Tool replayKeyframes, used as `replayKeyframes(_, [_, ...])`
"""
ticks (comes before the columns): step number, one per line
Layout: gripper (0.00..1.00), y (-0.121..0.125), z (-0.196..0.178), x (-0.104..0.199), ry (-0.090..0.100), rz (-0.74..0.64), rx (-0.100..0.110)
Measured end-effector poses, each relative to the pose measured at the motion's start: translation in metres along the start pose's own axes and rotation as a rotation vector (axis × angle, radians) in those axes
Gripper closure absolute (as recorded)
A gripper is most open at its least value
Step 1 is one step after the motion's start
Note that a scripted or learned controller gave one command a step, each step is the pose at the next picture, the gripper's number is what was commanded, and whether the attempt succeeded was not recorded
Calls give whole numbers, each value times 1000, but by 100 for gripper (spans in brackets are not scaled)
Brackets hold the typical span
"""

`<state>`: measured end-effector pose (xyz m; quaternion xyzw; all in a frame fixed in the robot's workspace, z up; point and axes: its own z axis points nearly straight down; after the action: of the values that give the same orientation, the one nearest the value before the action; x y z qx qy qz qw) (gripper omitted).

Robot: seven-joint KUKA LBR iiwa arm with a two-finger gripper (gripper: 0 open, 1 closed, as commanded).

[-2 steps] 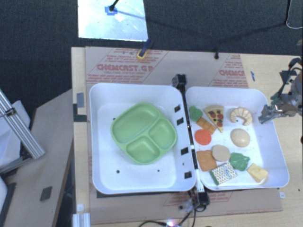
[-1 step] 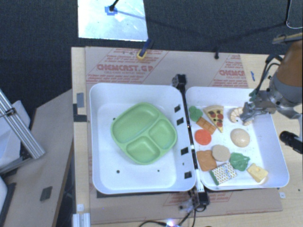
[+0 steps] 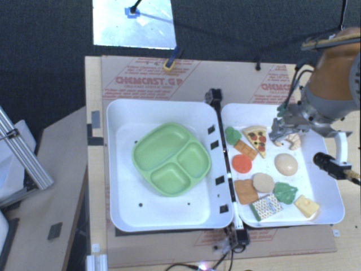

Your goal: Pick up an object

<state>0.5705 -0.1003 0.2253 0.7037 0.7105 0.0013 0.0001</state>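
While the hand (image 3: 284, 132) hangs low, a pale toy (image 3: 292, 142) sits just under it (open or shut, I cannot tell), nearest of all.

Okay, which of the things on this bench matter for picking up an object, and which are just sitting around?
Belong to the job:
gripper, low over the right bin
pale toy piece just beside it
pizza slice, egg, red disc, cheese wedge

Just lying about:
green divided plate
left bin
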Motion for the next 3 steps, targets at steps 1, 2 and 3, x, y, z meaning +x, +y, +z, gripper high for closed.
replayKeyframes(1, [100, 26, 5, 58, 1, -2, -1])
replayKeyframes(2, [100, 52, 8, 116, 1, -1, -1])
replayKeyframes(3, [100, 69, -6, 173, 2, -1, -2])
